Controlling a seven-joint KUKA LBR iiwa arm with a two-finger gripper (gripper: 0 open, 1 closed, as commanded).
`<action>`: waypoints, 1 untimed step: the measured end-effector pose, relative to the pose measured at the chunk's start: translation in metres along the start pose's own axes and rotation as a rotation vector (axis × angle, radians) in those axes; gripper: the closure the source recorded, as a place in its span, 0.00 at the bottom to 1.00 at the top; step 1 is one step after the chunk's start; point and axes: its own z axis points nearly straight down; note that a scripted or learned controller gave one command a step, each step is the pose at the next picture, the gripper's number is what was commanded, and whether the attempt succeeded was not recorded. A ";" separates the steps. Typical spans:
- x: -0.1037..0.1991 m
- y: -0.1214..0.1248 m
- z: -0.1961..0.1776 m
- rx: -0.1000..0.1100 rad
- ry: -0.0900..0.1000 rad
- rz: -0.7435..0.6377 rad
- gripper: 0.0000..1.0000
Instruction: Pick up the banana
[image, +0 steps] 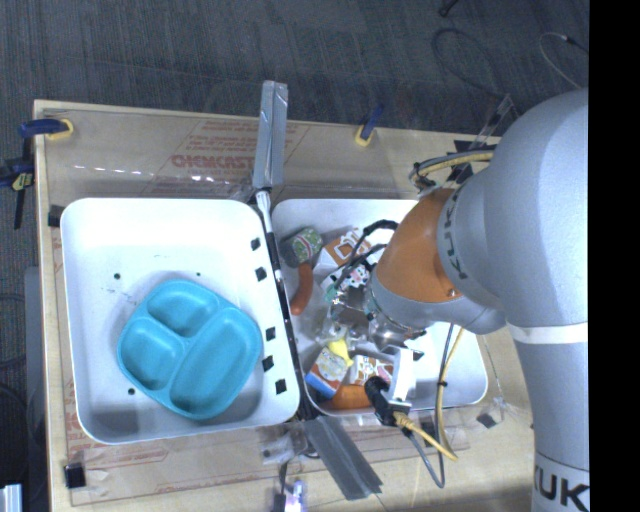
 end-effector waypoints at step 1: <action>0.051 0.041 -0.091 -0.001 0.001 -0.012 1.00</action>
